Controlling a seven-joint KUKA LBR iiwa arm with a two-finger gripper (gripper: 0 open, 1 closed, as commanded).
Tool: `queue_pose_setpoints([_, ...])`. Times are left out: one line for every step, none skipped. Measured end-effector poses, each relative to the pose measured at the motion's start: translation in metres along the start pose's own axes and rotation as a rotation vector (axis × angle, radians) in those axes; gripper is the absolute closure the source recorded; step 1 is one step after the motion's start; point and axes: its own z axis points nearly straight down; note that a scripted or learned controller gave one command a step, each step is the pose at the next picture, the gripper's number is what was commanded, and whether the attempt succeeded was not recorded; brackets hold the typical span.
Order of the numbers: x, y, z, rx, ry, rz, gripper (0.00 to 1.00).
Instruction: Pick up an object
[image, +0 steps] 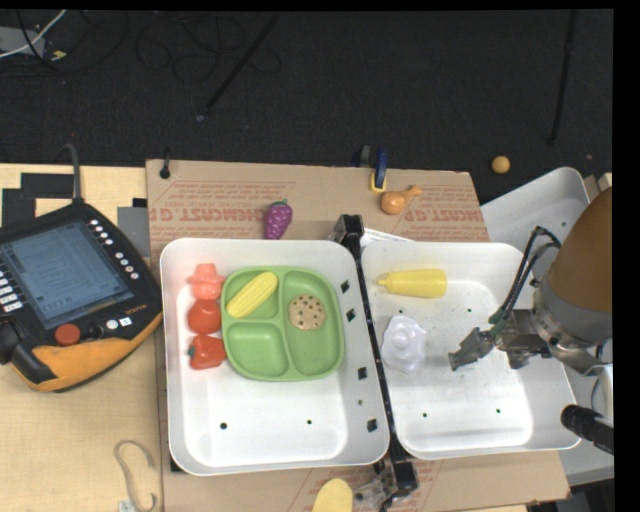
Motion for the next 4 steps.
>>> queue_pose_setpoints([0.0,0.001,0.064,0.007,0.003,-0.002,0.0])
queue_pose_setpoints([0.006,-0.009,0.114,0.006,0.003,-0.002,0.0])
queue_pose_setpoints([0.009,-0.009,0.133,0.002,0.001,-0.003,0.0])
queue_pose_setpoints([0.007,-0.008,0.122,0.0,0.001,0.005,1.0])
